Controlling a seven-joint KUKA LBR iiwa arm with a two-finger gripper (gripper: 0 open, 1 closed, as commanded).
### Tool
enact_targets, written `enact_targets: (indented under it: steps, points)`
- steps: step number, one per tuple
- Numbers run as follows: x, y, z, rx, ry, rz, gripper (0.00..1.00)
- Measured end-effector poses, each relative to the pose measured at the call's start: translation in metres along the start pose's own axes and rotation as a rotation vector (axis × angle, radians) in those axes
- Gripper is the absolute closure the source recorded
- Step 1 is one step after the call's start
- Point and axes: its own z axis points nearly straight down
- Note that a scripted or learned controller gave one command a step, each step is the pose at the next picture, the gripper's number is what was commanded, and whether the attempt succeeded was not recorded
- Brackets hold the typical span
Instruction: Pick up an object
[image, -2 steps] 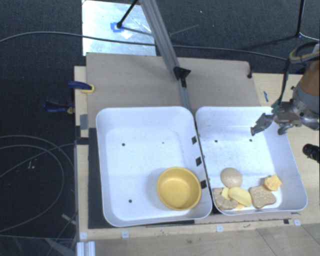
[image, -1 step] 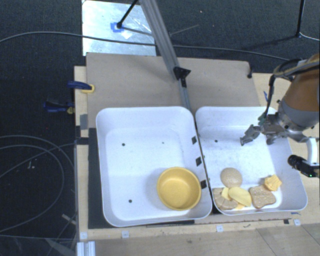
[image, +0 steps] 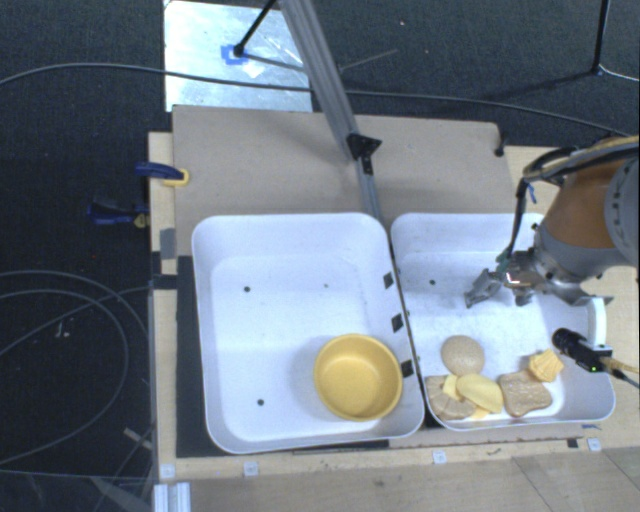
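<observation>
**Food pieces: location and gripper access**

Food pieces (image: 478, 392) are found clustered along the near wall of the right bin (image: 440, 250), toward its near right corner. A round beige piece (image: 463, 354), a toast-like slice (image: 525, 393) and an orange wedge (image: 546, 366) are distinguished. Several pieces are seen touching or overlapping, so a grasp on one alone is judged harder at the middle of the cluster. The round beige piece lies at the cluster's far edge with bare floor beyond it, and is judged the more accessible.

A yellow bowl (image: 358, 376) is seen upright in the near right corner of the left bin (image: 280, 290), just beside the shared wall. It is separated from the cluster by both bin walls and is not considered an obstruction.

Farther back, the gripper (image: 487, 289) is positioned over bare floor of the right bin, apart from every piece. Nothing is seen held in it. Whether it is spread or closed cannot be told. It is carried by the arm (image: 585, 215), which enters from the right. The path from gripper to cluster is judged unobstructed, though clearance is limited by the near wall.

Beyond the bins, a slanted metal pole (image: 330, 80) is seen crossing the bench board (image: 430, 160).
</observation>
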Motion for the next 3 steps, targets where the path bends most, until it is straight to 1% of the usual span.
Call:
enact_targets:
  steps: [1, 2, 3]
  points:
    - [0.0, 0.001, 0.019, -0.003, -0.001, 0.001, 0.0]
    - [0.0, 0.002, 0.006, -0.008, -0.002, 0.002, 1.0]
    - [-0.004, 0.004, -0.058, -0.012, -0.003, -0.003, 1.0]
